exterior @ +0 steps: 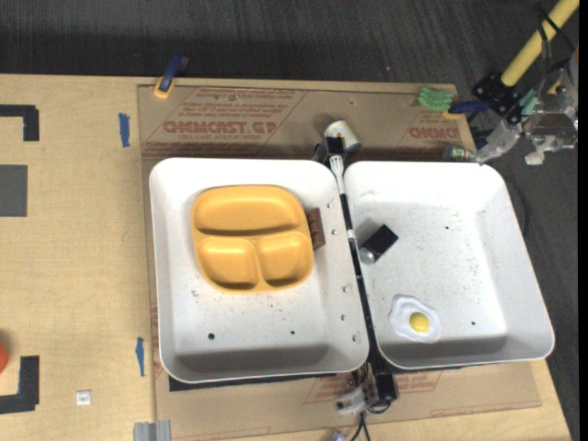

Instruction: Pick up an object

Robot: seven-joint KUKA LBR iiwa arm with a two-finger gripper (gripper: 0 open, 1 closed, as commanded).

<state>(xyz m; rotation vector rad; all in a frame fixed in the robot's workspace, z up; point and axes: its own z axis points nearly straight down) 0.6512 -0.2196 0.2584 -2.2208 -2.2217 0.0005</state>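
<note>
Currently fried-egg toy (412, 319) lies in right bin (514, 246), near its front wall; black block (378, 240) sits by the divider. Yellow sectioned tray (251, 237) is in left bin (175, 274). Gripper (531, 136) sits well apart, beyond the right bin's far-right corner; grip state unclear.

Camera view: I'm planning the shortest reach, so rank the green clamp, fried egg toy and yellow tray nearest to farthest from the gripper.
1. Green clamp, behind the right bin, beside the gripper.
2. Fried egg toy, front of right bin.
3. Yellow tray, left bin.
</note>
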